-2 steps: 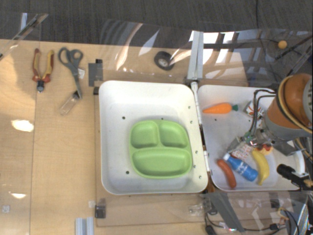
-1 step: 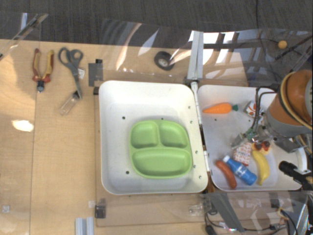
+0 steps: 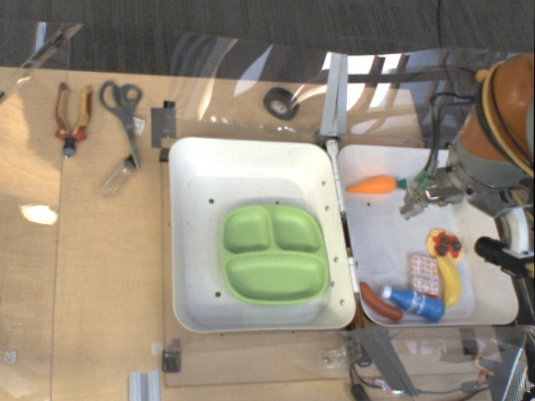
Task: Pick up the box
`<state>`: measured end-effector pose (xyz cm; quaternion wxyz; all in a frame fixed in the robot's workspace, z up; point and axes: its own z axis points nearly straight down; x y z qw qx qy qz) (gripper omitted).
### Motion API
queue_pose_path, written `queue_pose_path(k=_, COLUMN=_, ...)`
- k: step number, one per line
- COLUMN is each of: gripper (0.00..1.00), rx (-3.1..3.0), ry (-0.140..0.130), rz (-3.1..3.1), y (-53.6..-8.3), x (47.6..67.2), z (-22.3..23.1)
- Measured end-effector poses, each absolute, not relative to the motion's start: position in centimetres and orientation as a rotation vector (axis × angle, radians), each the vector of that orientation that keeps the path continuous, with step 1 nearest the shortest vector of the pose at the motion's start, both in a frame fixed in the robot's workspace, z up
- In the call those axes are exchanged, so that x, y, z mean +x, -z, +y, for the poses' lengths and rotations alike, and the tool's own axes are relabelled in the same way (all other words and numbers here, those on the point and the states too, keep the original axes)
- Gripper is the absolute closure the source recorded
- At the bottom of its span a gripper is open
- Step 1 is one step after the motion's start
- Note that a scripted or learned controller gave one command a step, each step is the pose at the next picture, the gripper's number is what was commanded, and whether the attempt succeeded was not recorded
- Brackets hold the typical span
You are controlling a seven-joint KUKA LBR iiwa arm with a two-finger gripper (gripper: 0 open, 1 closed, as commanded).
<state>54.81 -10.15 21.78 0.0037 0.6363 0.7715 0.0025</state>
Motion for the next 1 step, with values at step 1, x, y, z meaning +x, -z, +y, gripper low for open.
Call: queue_pose_path(k=1, gripper=0.0, rx=1.995, ry=-0.007, rz=2.419, y=-21.74, x=54.79, z=-10.16)
